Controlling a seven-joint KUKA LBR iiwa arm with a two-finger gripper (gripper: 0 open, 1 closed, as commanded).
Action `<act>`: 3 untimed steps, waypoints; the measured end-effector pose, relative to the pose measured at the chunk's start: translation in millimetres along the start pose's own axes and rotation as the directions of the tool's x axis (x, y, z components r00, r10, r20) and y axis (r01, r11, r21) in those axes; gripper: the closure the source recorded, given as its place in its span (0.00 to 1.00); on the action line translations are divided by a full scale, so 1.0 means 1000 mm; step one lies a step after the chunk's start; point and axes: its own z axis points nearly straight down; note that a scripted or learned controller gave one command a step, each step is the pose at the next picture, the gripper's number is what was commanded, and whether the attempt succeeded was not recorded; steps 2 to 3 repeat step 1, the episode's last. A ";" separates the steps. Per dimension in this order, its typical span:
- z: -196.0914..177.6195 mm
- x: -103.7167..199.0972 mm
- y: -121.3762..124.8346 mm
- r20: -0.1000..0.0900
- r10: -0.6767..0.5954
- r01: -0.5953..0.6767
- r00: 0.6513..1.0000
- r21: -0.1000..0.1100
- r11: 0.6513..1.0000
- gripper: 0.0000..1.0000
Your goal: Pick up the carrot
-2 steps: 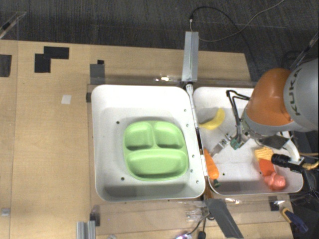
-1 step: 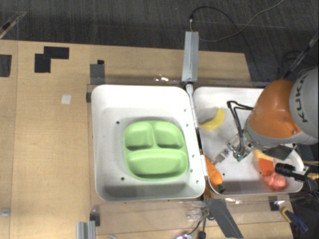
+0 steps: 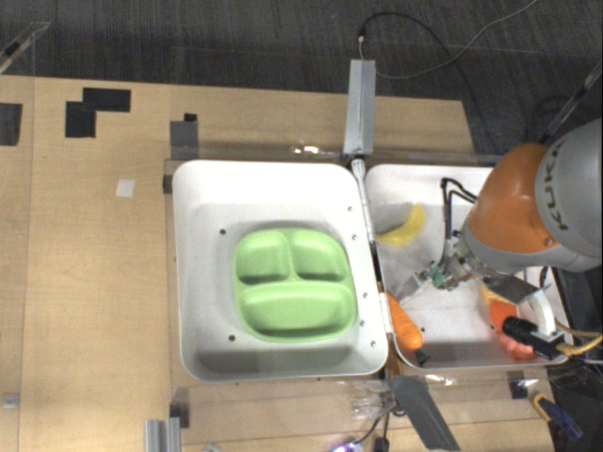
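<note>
You see two white bins of smooth, moulded-looking plastic; the left bin point(image 3: 188, 281) has a soft sheen along its rim, and the right bin point(image 3: 452, 347) looks the same. The green tray point(image 3: 294, 282) in the left bin reads as matt plastic with rounded, smooth compartments. The carrot point(image 3: 403, 320) looks like smooth orange plastic with a slight gloss, and the banana point(image 3: 405, 226) like smooth yellow plastic. The arm point(image 3: 537, 205) has a satin orange band and a grey shell with a dull shine. The bench top point(image 3: 85, 252) looks like pale wood-grain board, matt. The bar point(image 3: 360, 106) between the bins looks like brushed metal. The floor point(image 3: 236, 26) above appears dark, ribbed and matt.
</note>
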 end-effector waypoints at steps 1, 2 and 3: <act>-0.095 0.056 -0.007 -0.001 0.040 -0.040 0.999 0.004 0.999 0.00; -0.095 0.056 -0.007 -0.001 0.040 -0.040 0.999 0.004 0.999 0.00; -0.095 0.056 -0.007 -0.001 0.040 -0.040 0.999 0.004 0.999 0.00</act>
